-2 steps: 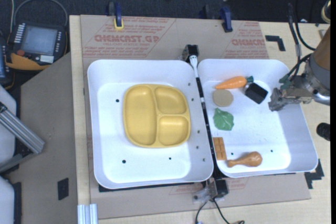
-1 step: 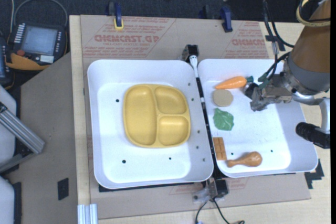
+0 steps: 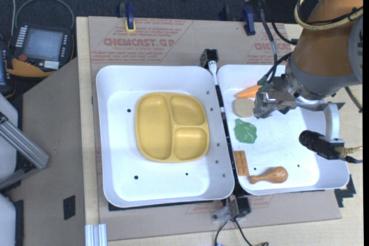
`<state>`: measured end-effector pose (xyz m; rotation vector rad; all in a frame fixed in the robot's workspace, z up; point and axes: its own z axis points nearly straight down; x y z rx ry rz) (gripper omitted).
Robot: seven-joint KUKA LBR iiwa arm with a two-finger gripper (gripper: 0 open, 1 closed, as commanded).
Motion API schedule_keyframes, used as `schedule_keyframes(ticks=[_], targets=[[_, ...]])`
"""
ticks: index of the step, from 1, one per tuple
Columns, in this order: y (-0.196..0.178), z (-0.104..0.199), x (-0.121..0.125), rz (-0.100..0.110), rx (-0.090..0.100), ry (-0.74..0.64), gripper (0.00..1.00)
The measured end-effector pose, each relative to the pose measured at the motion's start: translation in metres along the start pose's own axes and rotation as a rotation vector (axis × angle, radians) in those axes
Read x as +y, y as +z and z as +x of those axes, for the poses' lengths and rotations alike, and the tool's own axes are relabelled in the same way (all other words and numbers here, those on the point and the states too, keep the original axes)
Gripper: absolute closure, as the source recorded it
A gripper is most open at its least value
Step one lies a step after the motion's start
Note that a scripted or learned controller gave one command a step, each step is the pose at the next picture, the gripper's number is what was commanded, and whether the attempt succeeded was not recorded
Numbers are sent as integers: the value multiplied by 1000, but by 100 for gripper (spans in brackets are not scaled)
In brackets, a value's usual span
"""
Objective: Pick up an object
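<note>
The right bin (image 3: 311,181) holds several toy foods. An orange carrot (image 3: 248,91) lies near its far left corner, with a beige round piece (image 3: 243,108) just in front of it. A green leafy piece (image 3: 245,132) sits nearer the middle left, and a brown cracker (image 3: 241,163) and a tan drumstick (image 3: 270,176) rest by the front wall. My gripper (image 3: 264,105) hangs at the right edge of the beige piece and just below the carrot's tip. Nothing is visibly held in it.
The left bin (image 3: 115,152) carries a yellow divided plate (image 3: 172,126) in its middle. A black cylindrical part (image 3: 318,143) of the arm's gear juts over the right side of the right bin. The arm's grey and orange body (image 3: 328,37) covers that bin's far right corner.
</note>
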<state>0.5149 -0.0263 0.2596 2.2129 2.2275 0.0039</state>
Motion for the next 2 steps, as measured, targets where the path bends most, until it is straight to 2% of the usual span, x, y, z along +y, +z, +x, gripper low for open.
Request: schedule_keyframes(ticks=[2], targets=[[29,91,18,6,0,2,100]])
